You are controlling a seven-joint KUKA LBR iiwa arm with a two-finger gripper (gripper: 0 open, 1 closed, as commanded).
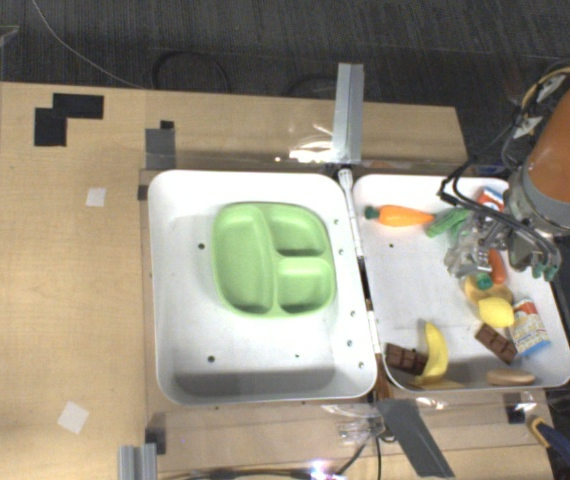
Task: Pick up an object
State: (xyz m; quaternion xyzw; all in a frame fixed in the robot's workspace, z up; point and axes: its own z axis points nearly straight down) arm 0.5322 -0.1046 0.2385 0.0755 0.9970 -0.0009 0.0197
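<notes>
Camera view: wooden bench (55,298) on dark carpet (215,18) bears two white bins (175,368); hand (480,253), grip state unclear.

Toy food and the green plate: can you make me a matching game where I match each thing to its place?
Things:
1. green plate
2. carrot
3. banana
4. lemon

Places:
A. near the front edge of the right bin, beside a chocolate piece
B. in the left bin
C. at the back of the right bin, near the divider between the bins
D. on the right side of the right bin, just in front of the gripper

Pairs: 1-B, 2-C, 3-A, 4-D
</notes>
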